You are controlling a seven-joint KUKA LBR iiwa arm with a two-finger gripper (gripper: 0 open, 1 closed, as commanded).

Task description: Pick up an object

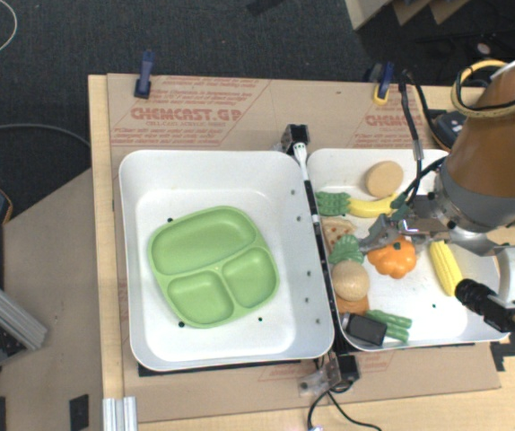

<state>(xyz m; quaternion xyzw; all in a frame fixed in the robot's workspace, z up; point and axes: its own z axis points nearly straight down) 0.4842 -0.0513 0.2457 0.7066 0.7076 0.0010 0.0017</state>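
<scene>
The right bin holds several toy foods. An orange pepper lies near its middle, a yellow corn cob to its right and a banana above it. My gripper hangs low over the bin, just above the pepper and beside the banana. The grey arm with its orange band covers the bin's upper right. A tan round bun sits at the back. A beige ball lies left of the pepper.
Leafy greens and a brown piece lie along the right bin's left wall. A black block and green beans sit at its front. The left bin holds a green divided plate.
</scene>
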